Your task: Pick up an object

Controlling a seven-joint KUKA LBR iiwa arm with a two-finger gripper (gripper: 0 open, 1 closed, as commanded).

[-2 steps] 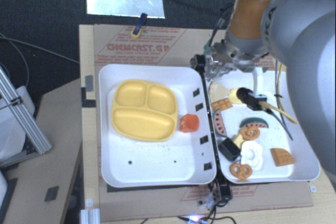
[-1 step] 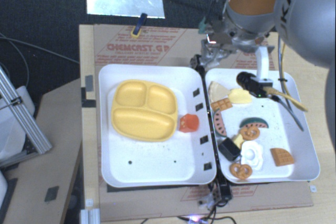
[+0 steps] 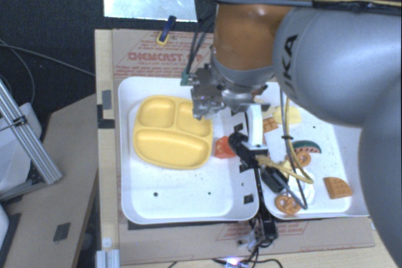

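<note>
The arm (image 3: pixel 326 53) fills the view from twelve to three o'clock, its grey bulk and orange band bent over the seam between the bins so that the wrist points down toward the left bin's right side; I judge that pose to be a reach toward whatever lies near the divider. The tabletop (image 3: pixel 69 154) carries a cardboard sheet (image 3: pixel 151 53), probably there to level and protect the surface, and on it sit the two bins side by side. The left bin (image 3: pixel 182 198) holds a yellow tray (image 3: pixel 171 134) at about ten o'clock from the bin's centre, lying flat with its compartments facing up, so it offers only thin rims to pinch. The right bin (image 3: pixel 336 141) holds small toy foods scattered loosely: a bread slice (image 3: pixel 336 187) at four o'clock, a watermelon wedge (image 3: pixel 306 149) toward the middle, a pretzel (image 3: pixel 287 203) at six o'clock. The claw (image 3: pixel 202 105) hangs over the tray's upper right corner, at about one o'clock on the tray; whether anything is gripped, or how wide it stands, I cannot tell, since the wrist housing hides it. The likeliest target is the small red piece (image 3: pixel 224 147), lying in the left bin just beside the tray's right edge at three o'clock, near the divider. Dark cables (image 3: pixel 267 176) trail across the seam there, which could snag.
</note>
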